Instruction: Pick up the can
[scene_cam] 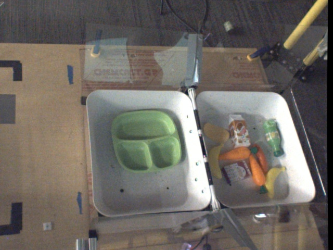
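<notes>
A small can (237,172) with a purple and white label lies on its side in the right bin (299,191), near that bin's front left. An orange carrot (234,154) lies just behind it, and a second carrot (257,169) touches its right end. A yellow banana (214,161) lies against its left side.
The right bin also holds a tan potato-like piece (216,133), an orange and white carton (239,130), a green bottle (272,137) and another banana (273,179). A green divided plate (147,140) sits in the left bin (104,191). Yellow poles (308,19) stand at the back right.
</notes>
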Motion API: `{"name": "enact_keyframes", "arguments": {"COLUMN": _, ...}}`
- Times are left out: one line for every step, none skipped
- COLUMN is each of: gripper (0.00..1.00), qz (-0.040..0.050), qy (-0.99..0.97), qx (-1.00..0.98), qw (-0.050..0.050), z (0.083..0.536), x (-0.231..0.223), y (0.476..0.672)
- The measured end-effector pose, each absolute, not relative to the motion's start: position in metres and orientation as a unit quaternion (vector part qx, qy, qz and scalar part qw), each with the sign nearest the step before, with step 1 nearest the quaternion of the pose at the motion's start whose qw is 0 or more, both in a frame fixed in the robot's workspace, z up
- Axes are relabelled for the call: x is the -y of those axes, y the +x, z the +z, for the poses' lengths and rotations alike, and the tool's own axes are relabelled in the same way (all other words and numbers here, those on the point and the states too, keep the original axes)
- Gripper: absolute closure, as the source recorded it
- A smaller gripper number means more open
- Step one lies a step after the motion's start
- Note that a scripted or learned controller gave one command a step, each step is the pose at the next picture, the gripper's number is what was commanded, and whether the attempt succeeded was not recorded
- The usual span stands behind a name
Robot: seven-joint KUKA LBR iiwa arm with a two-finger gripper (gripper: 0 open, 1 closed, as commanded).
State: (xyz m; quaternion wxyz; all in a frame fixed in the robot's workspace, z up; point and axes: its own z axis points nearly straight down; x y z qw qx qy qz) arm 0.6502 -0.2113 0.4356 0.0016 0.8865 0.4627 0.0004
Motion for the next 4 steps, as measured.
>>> {"name": "enact_keyframes", "arguments": {"gripper": 1.0, "qz": -0.0017, "qy": 0.906, "qx": -0.424, "qw": -0.002, "z": 0.435, "x": 0.213, "y": 0.623}}
{"name": "enact_keyframes", "arguments": {"gripper": 1.0, "qz": -0.0002, "qy": 0.878, "qx": -0.479, "qw": -0.001, "z": 0.192, "x": 0.19, "y": 0.631}}
{"name": "enact_keyframes", "arguments": {"gripper": 1.0, "qz": -0.0002, "qy": 0.895, "qx": -0.446, "qw": -0.001, "z": 0.209, "x": 0.211, "y": 0.546}}
{"name": "enact_keyframes", "arguments": {"gripper": 1.0, "qz": 0.0024, "qy": 0.877, "qx": -0.48, "qw": -0.001, "z": 0.096, "x": 0.206, "y": 0.533}}
